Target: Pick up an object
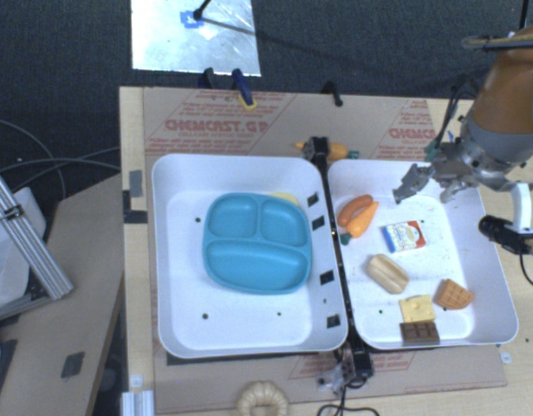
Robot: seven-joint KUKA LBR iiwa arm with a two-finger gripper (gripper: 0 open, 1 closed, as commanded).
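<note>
so, the objects to pick from lie in the right bin [500,315], and the small carton [404,236], white with red and blue print, makes a handy landmark near the middle of that bin. up and to the left of the carton sits a toy hot dog [358,214], orange and red, close to the divider between the two bins. below and slightly left of the carton lies a tan bread roll [386,273]. further below the carton, a yellow cheese-like square [416,308] rests just above a brown chocolate bar [419,333] at the bin's near edge; the two look to be touching. down and to the right of the carton is a golden waffle piece [453,295].

the gripper [431,180] hovers above and a little right of the carton, over the far part of the bin, with its two fingers spread apart and nothing between them. the grey arm [507,94] with its orange band rises away to the right of it.

well to the left of the carton, across the divider, the left bin [184,319] holds a blue compartment plate [256,242], with something pale yellow just peeking out behind the plate's far rim.
</note>
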